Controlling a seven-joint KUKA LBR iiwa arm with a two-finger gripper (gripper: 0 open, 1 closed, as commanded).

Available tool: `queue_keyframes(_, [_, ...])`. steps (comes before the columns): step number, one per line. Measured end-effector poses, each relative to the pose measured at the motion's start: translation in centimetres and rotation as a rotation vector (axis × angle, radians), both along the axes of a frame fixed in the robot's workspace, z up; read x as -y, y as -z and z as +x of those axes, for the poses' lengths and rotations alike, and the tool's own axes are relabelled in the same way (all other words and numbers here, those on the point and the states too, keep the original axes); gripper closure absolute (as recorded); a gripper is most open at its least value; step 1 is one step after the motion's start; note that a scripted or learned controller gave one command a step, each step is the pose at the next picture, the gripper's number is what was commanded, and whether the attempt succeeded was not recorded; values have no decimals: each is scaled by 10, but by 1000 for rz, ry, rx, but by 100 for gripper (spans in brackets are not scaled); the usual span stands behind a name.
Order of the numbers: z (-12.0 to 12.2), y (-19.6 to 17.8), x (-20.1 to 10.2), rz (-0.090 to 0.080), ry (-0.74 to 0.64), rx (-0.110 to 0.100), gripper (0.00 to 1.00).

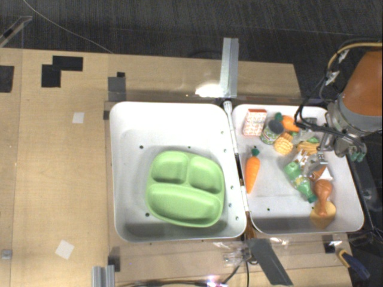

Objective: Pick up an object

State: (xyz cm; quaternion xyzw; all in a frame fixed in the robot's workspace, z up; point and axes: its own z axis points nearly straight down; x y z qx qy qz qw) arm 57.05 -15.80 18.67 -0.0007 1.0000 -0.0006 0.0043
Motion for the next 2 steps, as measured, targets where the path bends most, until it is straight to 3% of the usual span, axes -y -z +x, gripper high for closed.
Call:
queue_keyframes(1, [-48, 92, 19, -1, -135, 1, 0])
queue_keyframes(2, [-72, 96, 17, -8, -244, 13, 0])
